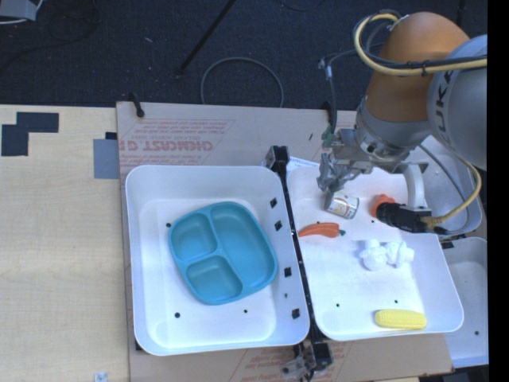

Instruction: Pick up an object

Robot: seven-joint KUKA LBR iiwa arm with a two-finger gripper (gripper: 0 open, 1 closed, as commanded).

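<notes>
A small can (343,206), likely light, stiff and slippery, is seen at the claw's (328,183) five o'clock; its curved sides should be pinched; claw state cannot be told

Single fixed camera, mounted above the worktop (56,237), looking down at a slant from moderate distance. Both white bins fall within frame: the left bin (151,309) lower centre, the right bin (445,309) lower right. Dark floor (119,38) with cables fills the upper frame. The arm (429,78) enters at upper right.
</notes>
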